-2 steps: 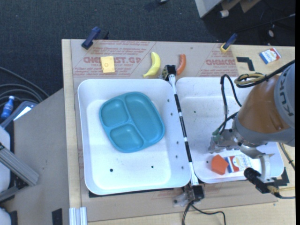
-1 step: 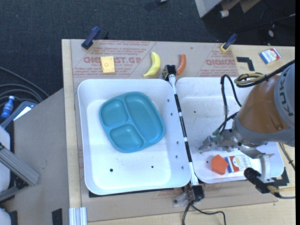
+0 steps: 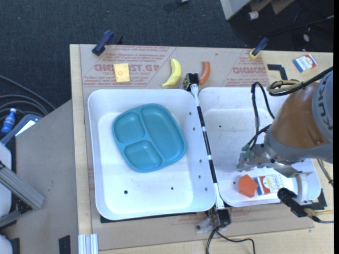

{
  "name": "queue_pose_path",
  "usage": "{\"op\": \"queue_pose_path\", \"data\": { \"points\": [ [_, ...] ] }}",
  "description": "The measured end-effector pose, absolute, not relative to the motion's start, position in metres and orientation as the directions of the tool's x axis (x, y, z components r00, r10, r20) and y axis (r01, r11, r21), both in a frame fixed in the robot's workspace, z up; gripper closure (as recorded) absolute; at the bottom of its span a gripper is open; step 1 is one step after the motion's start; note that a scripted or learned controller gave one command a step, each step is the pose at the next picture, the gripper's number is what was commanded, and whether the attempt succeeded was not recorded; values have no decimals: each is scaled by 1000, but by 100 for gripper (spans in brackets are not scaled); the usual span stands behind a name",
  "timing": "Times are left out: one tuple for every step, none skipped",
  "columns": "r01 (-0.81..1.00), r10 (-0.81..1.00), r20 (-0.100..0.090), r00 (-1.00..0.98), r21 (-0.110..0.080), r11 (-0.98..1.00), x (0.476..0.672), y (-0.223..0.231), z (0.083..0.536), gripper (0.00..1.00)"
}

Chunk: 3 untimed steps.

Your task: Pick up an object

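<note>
Reaching in from the right, the grey arm with its orange band hangs low over the right bin, its gripper poised just above and beside an orange block that lies near the bin's front wall. Whether the fingers are spread or pressed together cannot be told from this angle; nothing is seen between them. Touching the block on its right is a small red, white and blue packet.

For a clean pick, the gripper would likely need to centre over the block, not the flat packet, come straight down, and close across the block's narrower sides; the packet pressed against it and the front wall close by leave little room for a finger on those flanks, so a grip from the open sides seems safer.

In the left bin sits a teal divided plate, well apart from the action. Beyond the bins, the desk carries a toy banana, an orange-red toy sausage and a yellow square tag, with blue clamps at its far edge. Dark carpet and loose cables surround the desk.
</note>
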<state>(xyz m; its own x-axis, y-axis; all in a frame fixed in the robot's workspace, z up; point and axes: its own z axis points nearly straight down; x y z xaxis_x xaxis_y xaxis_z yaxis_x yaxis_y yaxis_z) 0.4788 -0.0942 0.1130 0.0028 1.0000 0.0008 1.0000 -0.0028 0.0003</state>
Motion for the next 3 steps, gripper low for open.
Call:
{"op": "queue_pose_path", "data": {
  "points": [
    [1000, 1000, 1, 3, 0, -3, 479, -94, 113, 0],
    [1000, 1000, 2, 1, -3, -1, 478, -111, 84, 0],
    [1000, 1000, 1, 1, -2, -1, 479, -111, 94, 100]
  ]
}}
